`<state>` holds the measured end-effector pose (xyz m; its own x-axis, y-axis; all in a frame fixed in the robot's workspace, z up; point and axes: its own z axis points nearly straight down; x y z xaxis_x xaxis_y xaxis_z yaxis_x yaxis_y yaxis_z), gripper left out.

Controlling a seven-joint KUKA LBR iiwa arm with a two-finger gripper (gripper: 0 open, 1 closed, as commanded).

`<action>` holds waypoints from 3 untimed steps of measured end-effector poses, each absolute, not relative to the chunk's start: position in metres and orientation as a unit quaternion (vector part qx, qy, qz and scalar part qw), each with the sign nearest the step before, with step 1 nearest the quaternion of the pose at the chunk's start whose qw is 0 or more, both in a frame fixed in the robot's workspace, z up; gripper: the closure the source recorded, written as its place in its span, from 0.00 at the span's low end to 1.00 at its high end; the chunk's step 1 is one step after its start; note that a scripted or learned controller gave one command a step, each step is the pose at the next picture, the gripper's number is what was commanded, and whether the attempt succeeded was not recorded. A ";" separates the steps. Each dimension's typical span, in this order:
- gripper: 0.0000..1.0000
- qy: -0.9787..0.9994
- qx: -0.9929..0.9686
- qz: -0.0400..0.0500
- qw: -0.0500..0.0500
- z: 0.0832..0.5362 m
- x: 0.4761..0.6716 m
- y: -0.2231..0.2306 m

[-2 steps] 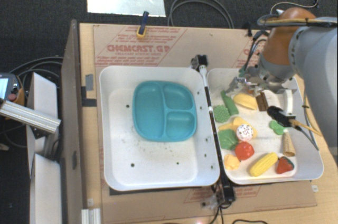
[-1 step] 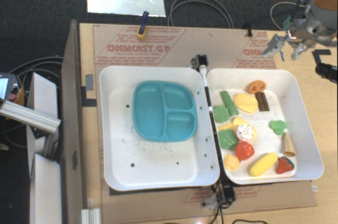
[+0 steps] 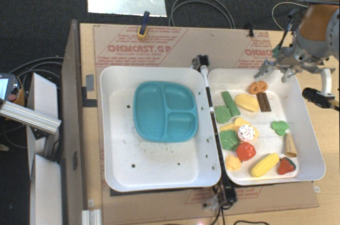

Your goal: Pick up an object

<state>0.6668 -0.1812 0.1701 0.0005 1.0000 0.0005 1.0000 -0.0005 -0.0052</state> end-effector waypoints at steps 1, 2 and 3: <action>0.00 -0.708 -0.707 0.001 0.002 0.099 0.647 -0.177; 1.00 -0.709 -0.706 -0.002 -0.003 0.116 0.651 -0.177; 0.00 -0.709 -0.705 -0.001 -0.003 0.115 0.651 -0.177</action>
